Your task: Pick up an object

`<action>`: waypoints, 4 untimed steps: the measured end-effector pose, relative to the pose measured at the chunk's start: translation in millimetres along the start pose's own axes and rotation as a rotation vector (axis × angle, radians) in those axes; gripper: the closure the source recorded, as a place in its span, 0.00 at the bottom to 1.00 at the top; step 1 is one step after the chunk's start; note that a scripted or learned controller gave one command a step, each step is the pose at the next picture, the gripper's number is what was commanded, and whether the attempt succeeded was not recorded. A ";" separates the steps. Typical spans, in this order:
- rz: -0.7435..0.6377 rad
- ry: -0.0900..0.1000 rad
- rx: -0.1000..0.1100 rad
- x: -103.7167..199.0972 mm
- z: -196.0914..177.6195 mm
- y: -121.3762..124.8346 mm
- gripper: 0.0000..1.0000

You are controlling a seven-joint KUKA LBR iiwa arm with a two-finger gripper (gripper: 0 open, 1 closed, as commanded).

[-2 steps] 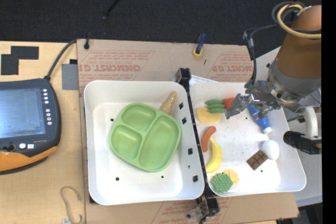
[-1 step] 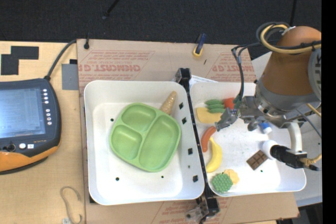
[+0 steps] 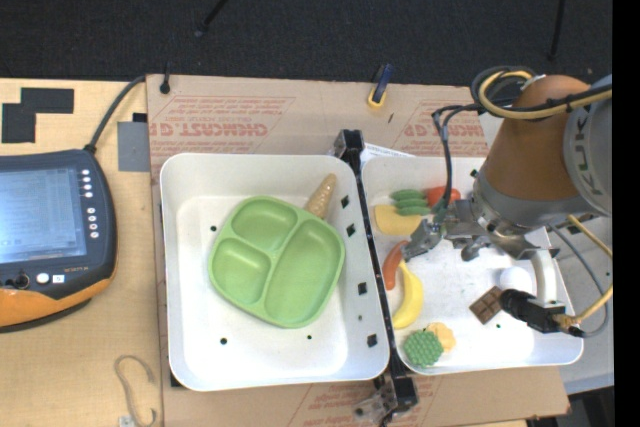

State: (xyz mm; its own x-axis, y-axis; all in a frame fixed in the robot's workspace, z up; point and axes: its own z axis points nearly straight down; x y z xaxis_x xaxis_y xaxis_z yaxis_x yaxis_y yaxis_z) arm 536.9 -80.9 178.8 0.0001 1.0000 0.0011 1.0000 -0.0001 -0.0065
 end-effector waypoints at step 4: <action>0.000 -0.001 -0.005 -0.1 23.5 14.8 1.00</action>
State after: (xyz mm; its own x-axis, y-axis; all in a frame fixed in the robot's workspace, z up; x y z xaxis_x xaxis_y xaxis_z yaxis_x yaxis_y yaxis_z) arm 551.5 -81.0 155.2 0.0003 1.0000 0.0003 1.0000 -0.0003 -0.0017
